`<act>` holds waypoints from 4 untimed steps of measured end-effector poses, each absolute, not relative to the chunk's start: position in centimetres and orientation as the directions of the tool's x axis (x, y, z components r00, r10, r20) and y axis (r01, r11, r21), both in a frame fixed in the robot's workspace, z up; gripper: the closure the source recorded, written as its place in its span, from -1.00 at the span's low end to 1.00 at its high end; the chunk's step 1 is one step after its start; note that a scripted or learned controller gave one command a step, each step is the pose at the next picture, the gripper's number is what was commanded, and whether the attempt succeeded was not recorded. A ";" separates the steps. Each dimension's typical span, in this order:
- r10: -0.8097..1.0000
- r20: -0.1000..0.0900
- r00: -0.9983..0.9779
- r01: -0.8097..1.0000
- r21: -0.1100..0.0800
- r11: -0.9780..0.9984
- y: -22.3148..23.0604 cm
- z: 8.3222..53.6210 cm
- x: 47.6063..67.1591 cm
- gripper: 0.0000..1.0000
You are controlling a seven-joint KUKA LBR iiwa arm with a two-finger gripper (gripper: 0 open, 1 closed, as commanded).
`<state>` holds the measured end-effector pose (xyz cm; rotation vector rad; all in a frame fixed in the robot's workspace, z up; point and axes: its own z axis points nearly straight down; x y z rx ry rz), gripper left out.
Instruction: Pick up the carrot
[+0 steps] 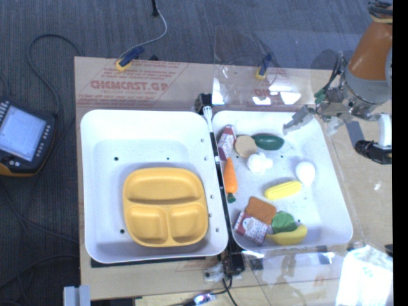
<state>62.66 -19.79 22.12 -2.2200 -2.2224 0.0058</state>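
1. Watching from the overhead camera, I see the gripper [299, 121] hanging over the upper right corner of the right bin [331, 190], at the end of the grey arm with its orange band [373, 46]. I cannot tell from this angle whether it is spread or closed; nothing shows in it.
2. I find the carrot [229, 177] well to the lower left of the gripper, across the bin, lying just beside the bin's left wall. Its long axis runs roughly up and down the picture, nearly parallel to that wall, with the green tip at the lower end.
3. I judge the approach not yet begun. The coming move means travelling down-left over most of the bin's contents, then closing across the carrot's short width. The wall so near on one side leaves little room for a finger there, a likely cause of a miss.
4. Right bin contents, from the gripper outward: a dark green vegetable [268, 141] and a tan round piece [245, 145] lie nearest, then a red packet [225, 141] above the carrot. A white lump [258, 164], a white egg [305, 171] and a corn cob [282, 189] sit mid-bin. Farthest down are an orange-brown piece [260, 208], a second red packet [252, 227], a green piece [282, 222] and a yellow item [290, 236].
5. The left bin [108, 139], beyond the carrot from the gripper, holds a yellow divided tray [166, 206], with nothing in its compartments.
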 end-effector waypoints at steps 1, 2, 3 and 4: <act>0.969 -0.002 0.246 0.969 -0.010 -0.246 -15.3 13.2 56.6 -1.00; 0.959 -0.004 0.284 0.959 0.001 -0.284 -10.5 9.2 53.3 -1.00; 0.942 -0.005 0.335 0.942 0.007 -0.335 -10.0 8.9 58.4 -1.00; 0.882 0.001 0.471 0.882 0.002 -0.471 -5.3 18.6 53.3 -1.00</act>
